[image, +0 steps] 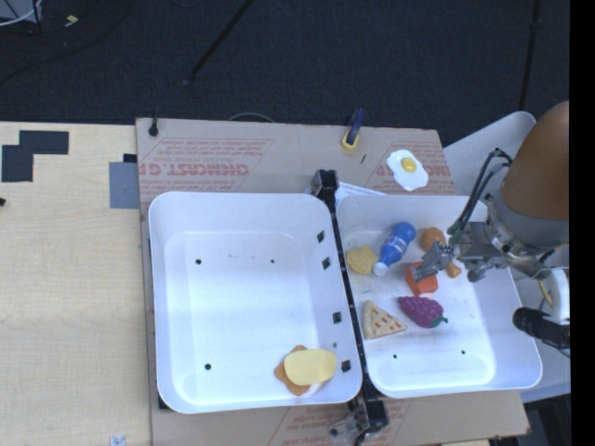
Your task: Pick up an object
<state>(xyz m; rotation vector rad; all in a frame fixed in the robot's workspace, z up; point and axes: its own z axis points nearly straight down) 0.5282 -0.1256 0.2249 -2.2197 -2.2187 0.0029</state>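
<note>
Here, end effector (437, 266) low in right bin (483, 360), finger state unclear, over red toy (421, 281).

Tool (437, 266) low in right bin (502, 365) — above red piece (420, 282), beside purple grapes (421, 310).

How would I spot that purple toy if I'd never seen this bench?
Find the right white bin, the crowded one. Near its middle, just right of the waffle-like wedge, lies the purple grape bunch. It is the sole purple thing, bumpy, with a small green stem.
</note>
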